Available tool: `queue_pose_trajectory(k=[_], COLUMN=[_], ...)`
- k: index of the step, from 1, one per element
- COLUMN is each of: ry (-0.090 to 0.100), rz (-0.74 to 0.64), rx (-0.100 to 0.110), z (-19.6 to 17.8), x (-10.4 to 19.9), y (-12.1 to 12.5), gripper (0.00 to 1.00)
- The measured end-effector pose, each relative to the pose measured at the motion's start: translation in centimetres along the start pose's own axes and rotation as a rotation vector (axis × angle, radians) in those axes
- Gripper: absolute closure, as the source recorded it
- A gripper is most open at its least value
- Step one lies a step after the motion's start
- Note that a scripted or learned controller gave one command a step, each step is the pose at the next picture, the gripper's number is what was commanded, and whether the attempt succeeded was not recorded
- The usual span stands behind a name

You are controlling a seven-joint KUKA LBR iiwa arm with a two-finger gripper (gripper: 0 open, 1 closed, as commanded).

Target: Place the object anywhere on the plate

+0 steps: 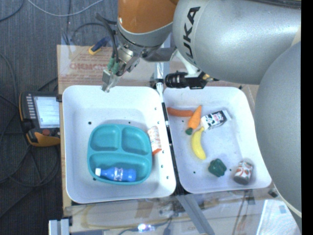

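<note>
Blue bottle [116, 173] already lies in the teal plate [119, 153]'s near compartment, long axis left-right. Your gripper [106, 85] hovers well apart, at the left bin [73, 131]'s far rim; can't tell its grip state.

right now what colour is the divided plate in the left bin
Teal plate, clearest in the camera view.

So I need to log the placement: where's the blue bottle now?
The blue bottle lies on its side in the front compartment of the teal plate, in the left bin of the camera view.
</note>
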State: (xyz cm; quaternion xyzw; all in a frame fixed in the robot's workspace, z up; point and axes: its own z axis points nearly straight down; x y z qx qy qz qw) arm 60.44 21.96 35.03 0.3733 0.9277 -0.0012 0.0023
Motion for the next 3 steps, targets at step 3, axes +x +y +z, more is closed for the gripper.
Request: queue_pose_trajectory(k=[3], ry=[0.001], rz=[-1.078], rx=[-0.005], z=[-7.5], x=[9.0], y=[-6.6], gripper=[1.0])
